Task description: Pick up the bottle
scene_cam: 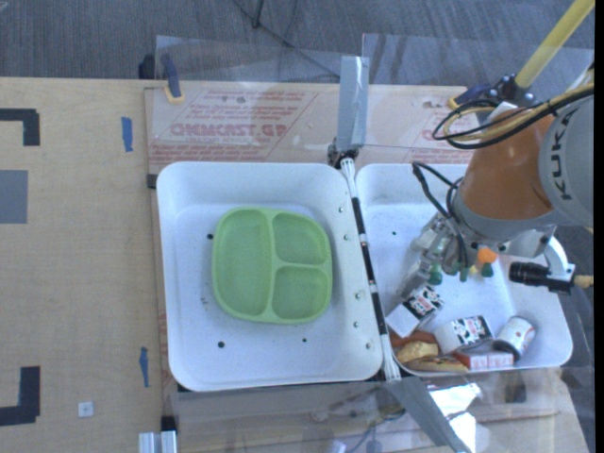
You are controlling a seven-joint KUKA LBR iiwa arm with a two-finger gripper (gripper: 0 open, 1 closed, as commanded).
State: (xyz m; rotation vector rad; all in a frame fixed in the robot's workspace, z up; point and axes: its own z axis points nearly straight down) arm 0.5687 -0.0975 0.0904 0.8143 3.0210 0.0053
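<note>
Your bench (pixel 75 253) was light wood, carrying two shallow white bins side by side. Left bin (pixel 179 347) and right bin (pixel 387 192) touched along centre divider. You had cardboard sheet (pixel 236 125) with red print lying flat behind left bin. Black tape marks (pixel 21 125) and short blue tape strips (pixel 126 133) stuck on bench surface, left of bins.

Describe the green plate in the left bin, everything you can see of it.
The green plate is a pale green divided dish, matte and plastic-looking, roughly square with rounded corners. Raised ridges split it into three compartments: one long section on the view's left, two smaller ones on the right. It lies flat and upright, slightly rotated, near the middle of the left bin, resting on its floor. Nothing sits on it or touches it.
</note>
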